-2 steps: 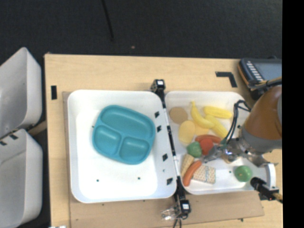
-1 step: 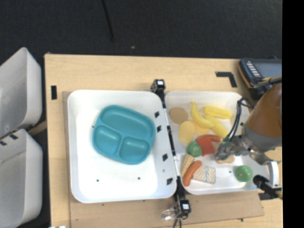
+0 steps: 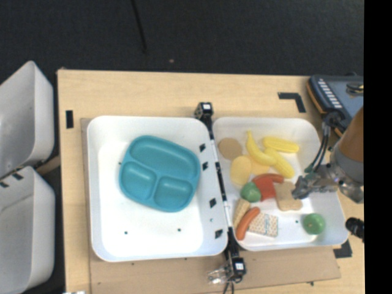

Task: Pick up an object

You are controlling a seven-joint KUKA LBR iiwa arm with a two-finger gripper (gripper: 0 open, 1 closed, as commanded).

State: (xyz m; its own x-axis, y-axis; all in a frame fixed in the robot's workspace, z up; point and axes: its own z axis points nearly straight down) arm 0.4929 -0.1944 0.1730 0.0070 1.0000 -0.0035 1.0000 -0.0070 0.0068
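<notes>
The right bin [image 3: 306,129] holds toy foods: a banana [image 3: 256,148], two yellow pieces [image 3: 281,144] [image 3: 284,165], a tan disc [image 3: 230,147], a pale yellow round [image 3: 241,168], a red piece [image 3: 268,183], a green piece [image 3: 250,192], a tan slice [image 3: 288,199], an orange sausage [image 3: 244,223], a patterned wafer [image 3: 265,225] and a green ball [image 3: 313,223]. My gripper [image 3: 302,189] reaches in from the right, low over the bin. Its tip is at the right edge of the tan slice, just right of the red piece.
A blue divided plate [image 3: 160,172] lies in the left bin [image 3: 104,225]. Clips [image 3: 204,109] [image 3: 234,265] sit at both ends of the seam between the bins. A dark device [image 3: 334,94] rests at the bench's back right corner. Cables [image 3: 320,149] hang by the wrist.
</notes>
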